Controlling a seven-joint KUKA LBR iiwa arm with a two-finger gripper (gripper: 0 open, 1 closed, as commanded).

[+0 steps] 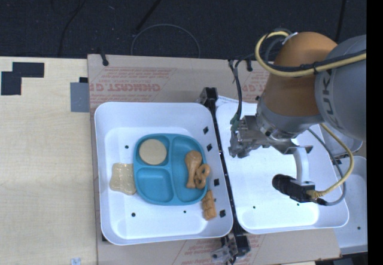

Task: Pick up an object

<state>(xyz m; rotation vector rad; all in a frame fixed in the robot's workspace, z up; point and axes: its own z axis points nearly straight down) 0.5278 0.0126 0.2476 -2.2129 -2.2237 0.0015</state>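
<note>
Camera view: the gripper hangs over the right bin, beside the divider; how far the claw is spread I cannot tell, and nothing shows clamped in it. The arm reaches in from the right, orange band uppermost. In the left bin, a blue tray holds a round tan disc and a brown pastry; a pale piece and a small brown piece touch its edges.
</note>
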